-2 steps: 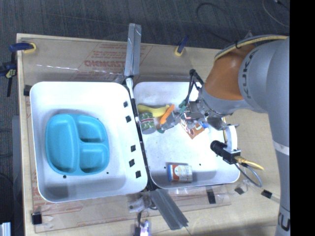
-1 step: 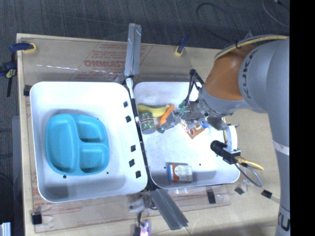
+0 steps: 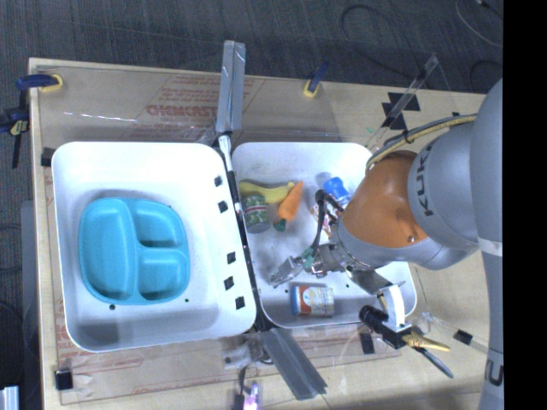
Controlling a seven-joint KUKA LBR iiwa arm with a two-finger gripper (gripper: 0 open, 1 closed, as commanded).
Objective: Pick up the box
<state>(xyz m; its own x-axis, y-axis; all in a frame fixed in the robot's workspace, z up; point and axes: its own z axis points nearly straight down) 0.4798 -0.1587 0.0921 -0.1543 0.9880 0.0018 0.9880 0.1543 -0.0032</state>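
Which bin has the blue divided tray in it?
The left bin. The blue tray lies alone in it; the right bin, where the gripper works, holds a carrot and a can.

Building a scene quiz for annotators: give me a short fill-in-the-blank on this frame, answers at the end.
1. The sectioned plate in the left bin is coloured ____.
2. The can lies on its side in the ____ bin.
3. The carrot lies beside a ____ banana.
4. The arm's band above the wrist is ____.

Missing words: blue; right; yellow; orange
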